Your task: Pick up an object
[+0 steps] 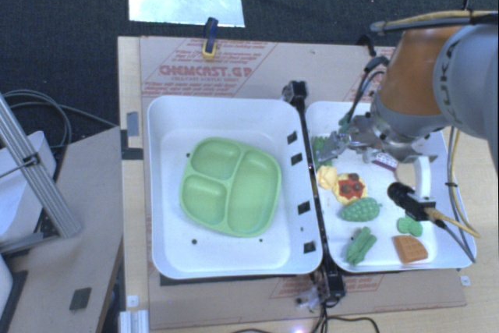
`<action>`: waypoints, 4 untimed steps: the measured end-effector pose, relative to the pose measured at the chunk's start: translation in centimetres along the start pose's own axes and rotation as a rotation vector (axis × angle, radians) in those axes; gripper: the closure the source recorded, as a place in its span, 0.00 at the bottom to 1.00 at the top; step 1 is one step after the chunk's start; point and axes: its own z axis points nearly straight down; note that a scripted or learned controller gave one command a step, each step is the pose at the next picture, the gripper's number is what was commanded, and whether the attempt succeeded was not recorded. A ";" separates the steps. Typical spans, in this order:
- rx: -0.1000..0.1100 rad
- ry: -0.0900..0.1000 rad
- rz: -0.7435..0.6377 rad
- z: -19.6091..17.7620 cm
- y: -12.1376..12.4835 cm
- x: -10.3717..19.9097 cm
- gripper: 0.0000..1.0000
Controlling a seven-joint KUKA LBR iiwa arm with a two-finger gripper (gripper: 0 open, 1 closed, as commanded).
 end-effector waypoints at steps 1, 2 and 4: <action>0.003 -0.006 0.009 0.5 10.7 -4.2 0.00; 0.013 -0.005 0.019 -3.5 -2.3 -7.6 0.00; -0.007 -0.010 0.008 -4.9 1.5 -9.4 0.00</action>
